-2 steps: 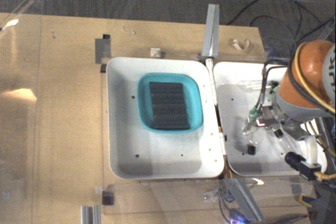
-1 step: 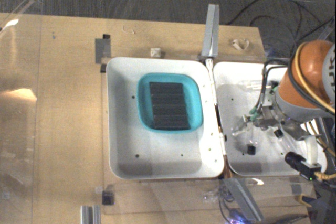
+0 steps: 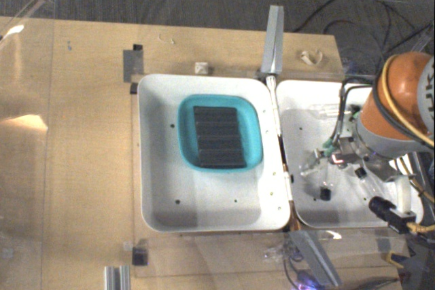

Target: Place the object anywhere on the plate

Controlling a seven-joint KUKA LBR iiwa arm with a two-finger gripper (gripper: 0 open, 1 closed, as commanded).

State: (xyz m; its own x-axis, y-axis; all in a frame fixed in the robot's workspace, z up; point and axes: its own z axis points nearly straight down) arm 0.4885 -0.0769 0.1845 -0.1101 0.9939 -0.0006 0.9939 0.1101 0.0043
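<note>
A teal plate (image 3: 219,132) with a dark ribbed centre lies in the left white bin (image 3: 160,200), toward its back. A small dark object (image 3: 325,193) rests on the floor of the right bin (image 3: 306,214), near its front. My gripper (image 3: 331,160) hangs over the right bin, a little behind and above the dark object and apart from it. The grey arm with its orange band (image 3: 401,102) reaches in from the right and covers the bin's right part.
A grey metal post (image 3: 273,41) stands at the back between the two bins. Cables (image 3: 353,7) run across the floor behind the bench. Small brackets (image 3: 134,63) sit on the wooden bench around the left bin.
</note>
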